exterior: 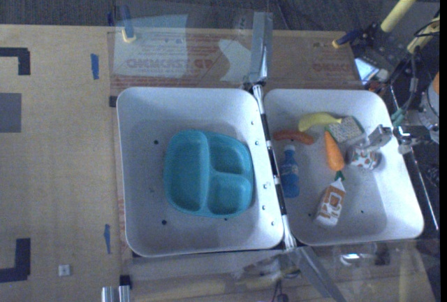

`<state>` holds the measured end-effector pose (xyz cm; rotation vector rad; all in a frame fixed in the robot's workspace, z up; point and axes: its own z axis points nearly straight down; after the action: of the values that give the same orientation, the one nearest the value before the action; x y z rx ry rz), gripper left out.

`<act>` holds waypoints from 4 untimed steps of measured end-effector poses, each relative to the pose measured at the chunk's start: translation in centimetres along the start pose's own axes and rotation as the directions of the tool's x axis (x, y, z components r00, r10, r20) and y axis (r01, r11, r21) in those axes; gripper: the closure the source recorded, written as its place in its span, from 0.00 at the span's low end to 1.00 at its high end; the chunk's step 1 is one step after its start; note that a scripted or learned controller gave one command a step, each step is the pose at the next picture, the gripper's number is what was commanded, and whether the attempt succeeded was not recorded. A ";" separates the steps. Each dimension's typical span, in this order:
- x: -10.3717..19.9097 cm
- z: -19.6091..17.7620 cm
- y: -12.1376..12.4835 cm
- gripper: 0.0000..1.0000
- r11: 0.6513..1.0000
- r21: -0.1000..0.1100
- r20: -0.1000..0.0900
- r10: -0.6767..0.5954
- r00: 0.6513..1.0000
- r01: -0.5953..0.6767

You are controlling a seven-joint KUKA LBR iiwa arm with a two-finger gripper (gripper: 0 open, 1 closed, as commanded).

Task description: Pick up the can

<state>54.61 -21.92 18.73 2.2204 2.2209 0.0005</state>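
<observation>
Two shallow white bins are seen side by side on a bench. In the right bin (401, 213), a small can (364, 160) lies near the right wall, crowded by an orange carrot (334, 152), a grey sponge (346, 130), a yellow banana (318, 120), a red sausage (294, 136), a blue bottle (290, 171) and a small carton (330, 203). The gripper (377, 138) is placed just above the can; whether it is open or closed cannot be told, as its outline is blurred. A teal divided tray (208, 172) is held in the left bin (140, 224).

Pincer (378, 135) above can (364, 159)
</observation>
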 end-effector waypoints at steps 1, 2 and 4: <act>0.2 9.1 0.4 0.00 0.997 0.000 -0.011 0.081 0.997 -0.081; 1.1 10.0 0.9 0.00 1.000 0.001 -0.004 0.030 1.000 -0.030; 1.7 8.8 3.1 1.00 0.999 -0.012 0.006 0.038 0.999 -0.038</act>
<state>57.74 -20.27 9.93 2.2529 2.1699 0.0068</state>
